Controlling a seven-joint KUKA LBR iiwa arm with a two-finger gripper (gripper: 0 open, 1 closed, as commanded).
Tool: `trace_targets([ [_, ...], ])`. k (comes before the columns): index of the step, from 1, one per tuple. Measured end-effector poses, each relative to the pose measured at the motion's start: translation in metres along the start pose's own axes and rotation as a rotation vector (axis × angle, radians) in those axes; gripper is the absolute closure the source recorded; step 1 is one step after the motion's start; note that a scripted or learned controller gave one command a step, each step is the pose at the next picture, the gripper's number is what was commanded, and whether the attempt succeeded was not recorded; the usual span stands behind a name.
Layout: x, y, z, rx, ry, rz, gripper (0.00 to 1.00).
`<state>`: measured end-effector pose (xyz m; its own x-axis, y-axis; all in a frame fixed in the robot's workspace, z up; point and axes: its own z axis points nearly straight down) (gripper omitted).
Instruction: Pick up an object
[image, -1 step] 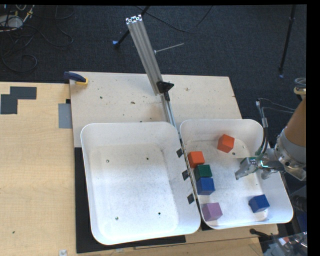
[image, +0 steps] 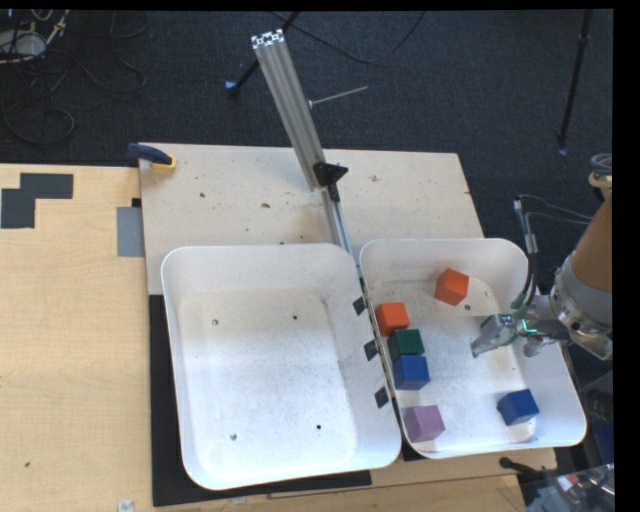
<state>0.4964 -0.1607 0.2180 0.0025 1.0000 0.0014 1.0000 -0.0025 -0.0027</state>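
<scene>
We see gripper (image: 490, 340) over right bin (image: 470, 255), grasp state unclear to us, blocks (image: 409, 371) lining its left wall, centre bare

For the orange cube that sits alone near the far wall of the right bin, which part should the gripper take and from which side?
Probably from straight above, closing on two opposite side faces of the lone orange cube. It stands free of the other blocks in the right white bin, so the gripper likely has room for its fingers on every side.

Blocks (image: 408, 345) crowd the right bin's (image: 480, 248) left wall; its centre lies open
</scene>
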Motion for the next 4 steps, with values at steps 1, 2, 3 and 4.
trace_targets([
  [1,-0.001,-0.001,0.065,0.007,0.002,-0.001,0.0],
  [2,0.0,0.001,0.125,-0.001,0.0,0.0,0.0],
  [3,0.0,0.002,0.126,-0.001,0.001,0.005,0.0],
  [4,-0.001,0.001,0.116,0.0,0.001,0.01,1.0],
])
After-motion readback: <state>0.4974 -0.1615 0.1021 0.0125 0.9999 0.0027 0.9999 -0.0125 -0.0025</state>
